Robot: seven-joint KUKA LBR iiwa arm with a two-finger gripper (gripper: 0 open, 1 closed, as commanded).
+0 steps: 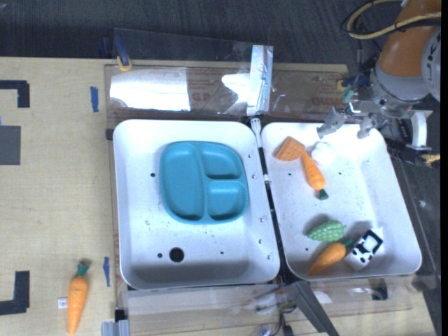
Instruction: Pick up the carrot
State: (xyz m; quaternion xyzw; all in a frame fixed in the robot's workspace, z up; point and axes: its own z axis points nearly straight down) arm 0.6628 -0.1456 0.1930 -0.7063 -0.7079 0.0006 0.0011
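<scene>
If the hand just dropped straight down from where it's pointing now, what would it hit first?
Probably the bare floor of the right white bin near its top edge; the hand sits right of the small orange carrot, though depth is unclear.

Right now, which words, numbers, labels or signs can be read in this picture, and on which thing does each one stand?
No text can be read for certain.
Cardboard behind the bins: faint reddish print, too blurred to read.
Black and white cube in the right bin: bold markings, no legible characters.
Small white tag beside the carrot on the bench: too small to read.
</scene>
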